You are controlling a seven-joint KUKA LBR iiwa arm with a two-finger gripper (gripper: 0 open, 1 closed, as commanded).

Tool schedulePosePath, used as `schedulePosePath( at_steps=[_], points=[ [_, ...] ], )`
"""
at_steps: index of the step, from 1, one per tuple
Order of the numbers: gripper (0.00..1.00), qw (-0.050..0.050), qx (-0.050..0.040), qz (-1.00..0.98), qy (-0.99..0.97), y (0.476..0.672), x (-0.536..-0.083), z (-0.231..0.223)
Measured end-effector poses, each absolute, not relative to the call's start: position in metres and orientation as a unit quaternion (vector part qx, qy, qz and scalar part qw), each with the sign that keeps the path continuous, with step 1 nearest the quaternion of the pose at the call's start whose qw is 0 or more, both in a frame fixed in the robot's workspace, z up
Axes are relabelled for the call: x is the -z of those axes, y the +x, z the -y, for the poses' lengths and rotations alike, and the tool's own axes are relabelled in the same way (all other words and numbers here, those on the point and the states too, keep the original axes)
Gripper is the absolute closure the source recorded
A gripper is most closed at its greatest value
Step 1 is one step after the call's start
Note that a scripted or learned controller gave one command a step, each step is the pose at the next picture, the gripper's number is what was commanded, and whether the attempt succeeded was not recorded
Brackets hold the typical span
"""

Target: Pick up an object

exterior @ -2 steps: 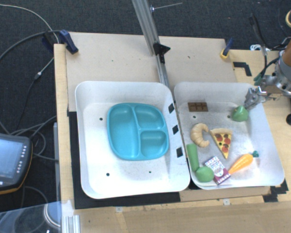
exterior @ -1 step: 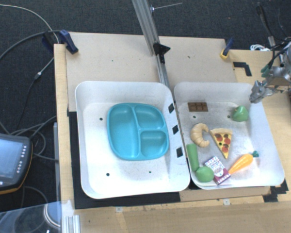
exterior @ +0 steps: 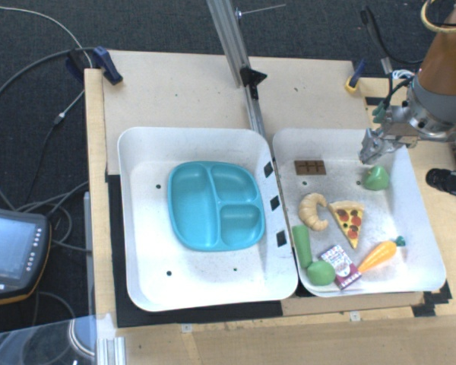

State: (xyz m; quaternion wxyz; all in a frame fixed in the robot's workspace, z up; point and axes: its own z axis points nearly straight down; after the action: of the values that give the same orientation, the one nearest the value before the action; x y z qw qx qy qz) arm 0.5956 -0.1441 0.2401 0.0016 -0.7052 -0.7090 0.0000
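Observation:
The right bin [exterior: 418,204] holds several toy foods. A green pear-like piece [exterior: 377,178] lies at its upper right. My gripper [exterior: 372,152] hangs just above and slightly left of that piece, over the bin's back part. Below lie a brown chocolate bar [exterior: 310,167], a tan croissant [exterior: 315,211], a pizza slice [exterior: 349,222], an orange carrot [exterior: 380,255], a purple packet [exterior: 340,265], a green cucumber [exterior: 302,245] and a green round piece [exterior: 320,272]. Nothing shows between the fingers.
The left bin [exterior: 148,272] carries a teal divided plate [exterior: 215,204]. A metal pole [exterior: 229,33] slants across the bench above the seam between the bins. Blue clamps sit at the bench's back corners. Cables and a teach pendant [exterior: 11,253] lie on the floor to the left.

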Motion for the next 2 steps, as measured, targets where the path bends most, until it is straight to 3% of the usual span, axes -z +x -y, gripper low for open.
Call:
schedulePosePath(
  at_steps=[2],
  points=[
    [1.0, 0.002, -0.0001, 0.709, -0.705, 0.6, -0.225, 0.022]
  ],
)
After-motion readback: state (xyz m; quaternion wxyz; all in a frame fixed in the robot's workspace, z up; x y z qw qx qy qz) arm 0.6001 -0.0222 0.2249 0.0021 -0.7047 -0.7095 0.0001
